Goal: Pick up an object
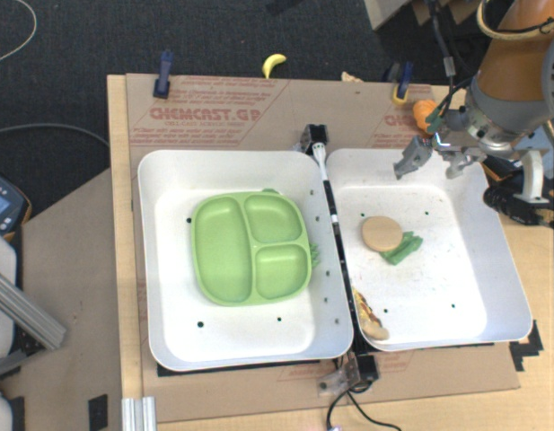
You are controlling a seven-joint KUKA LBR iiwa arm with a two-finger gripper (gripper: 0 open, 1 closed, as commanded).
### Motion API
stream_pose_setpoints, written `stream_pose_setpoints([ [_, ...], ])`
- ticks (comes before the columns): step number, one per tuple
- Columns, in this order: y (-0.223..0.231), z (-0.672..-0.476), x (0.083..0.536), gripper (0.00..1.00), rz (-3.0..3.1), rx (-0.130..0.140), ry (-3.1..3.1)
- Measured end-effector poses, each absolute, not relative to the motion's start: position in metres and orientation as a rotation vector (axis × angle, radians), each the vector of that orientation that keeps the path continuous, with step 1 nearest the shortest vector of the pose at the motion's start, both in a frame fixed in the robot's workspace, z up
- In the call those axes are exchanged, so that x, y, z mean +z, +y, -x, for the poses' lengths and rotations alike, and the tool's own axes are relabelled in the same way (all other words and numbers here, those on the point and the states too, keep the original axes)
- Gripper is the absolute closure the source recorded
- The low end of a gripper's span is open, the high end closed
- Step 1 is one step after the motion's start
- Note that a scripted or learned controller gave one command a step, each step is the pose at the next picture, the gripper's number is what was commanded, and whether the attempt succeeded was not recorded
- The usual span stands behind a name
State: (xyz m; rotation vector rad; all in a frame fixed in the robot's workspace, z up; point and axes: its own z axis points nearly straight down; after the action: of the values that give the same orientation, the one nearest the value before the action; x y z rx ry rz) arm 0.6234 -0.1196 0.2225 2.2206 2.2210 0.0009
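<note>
My gripper (435, 161) hangs over the far edge of the right bin (479, 268), fingers spread apart and nothing between them. Below and to its left, a round tan disc (381, 233) lies on the bin floor. A small green piece (403, 248) rests against the disc's near right side. A tan, brown-mottled object (368, 316) lies against the bin's near left wall. A green divided plate (252, 247) lies in the left bin (164, 268).
A black brush (323, 173) lies along the divider between the bins. Blue clamps (162, 73) hold the cardboard at the far edge. A yellow banana (273, 63) and a small orange object (424, 112) sit beyond the bins.
</note>
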Motion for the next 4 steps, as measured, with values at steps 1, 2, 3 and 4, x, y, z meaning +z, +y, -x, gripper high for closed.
stream_pose_setpoints([
  [1, -0.136, -0.563, 0.435, 0.00, -2.210, 0.017, 2.208],
  [2, -0.161, -0.519, 0.374, 0.00, -2.229, -0.005, 2.220],
  [3, -0.186, -0.478, 0.476, 0.00, -2.218, 0.005, 2.213],
  [4, -0.204, -0.480, 0.540, 0.00, -2.214, 0.006, 2.211],
])
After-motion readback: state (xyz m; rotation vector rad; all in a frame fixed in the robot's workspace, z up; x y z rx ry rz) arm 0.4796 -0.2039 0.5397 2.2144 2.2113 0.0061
